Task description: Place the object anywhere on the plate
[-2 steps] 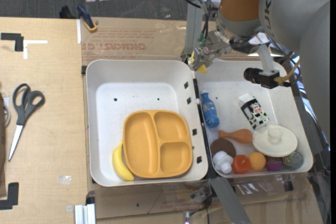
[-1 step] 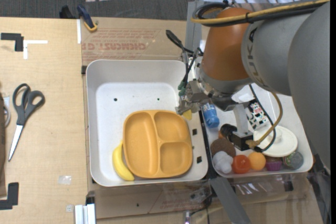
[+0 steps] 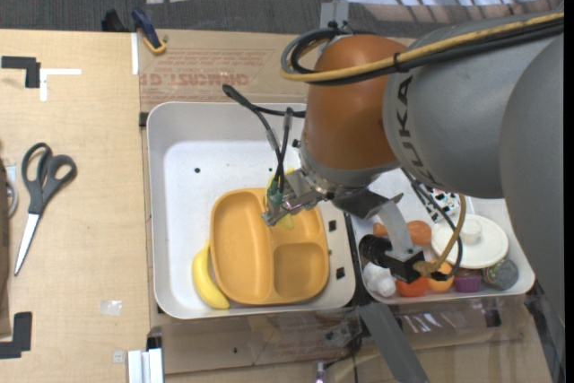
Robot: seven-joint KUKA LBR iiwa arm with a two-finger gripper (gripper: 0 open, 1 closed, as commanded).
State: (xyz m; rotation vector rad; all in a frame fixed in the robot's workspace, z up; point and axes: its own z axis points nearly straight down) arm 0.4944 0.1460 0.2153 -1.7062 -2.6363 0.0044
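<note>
1. Far left, on the bench: scissors point(image 3: 40, 184). Not part of this job.
2. Left bin point(image 3: 170, 220) holds the plate point(image 3: 269, 251), a yellow-orange divided one. A banana point(image 3: 206, 281) sits tucked against its lower-left edge, touching the rim but not on it.
3. The gripper point(image 3: 282, 204) hangs over the plate's upper middle, right by the divider. Can't tell from here what the fingers are doing, too small and cluttered with cables. There's a bit of yellow-green right at the tip, could be an object, could be plate, honestly no idea.
4. If the banana is the object: my guess is light, a bit soft, curved, smooth skin. I'd grab it across the middle of the curve, gently, so it doesn't bruise or roll out.
5. The arm point(image 3: 430, 94) blocks a big chunk of the view, including most of the right bin point(image 3: 502, 287). What peeks out there is a jumble: something white and round, orange and purple bits. Hard to name any of it.
</note>
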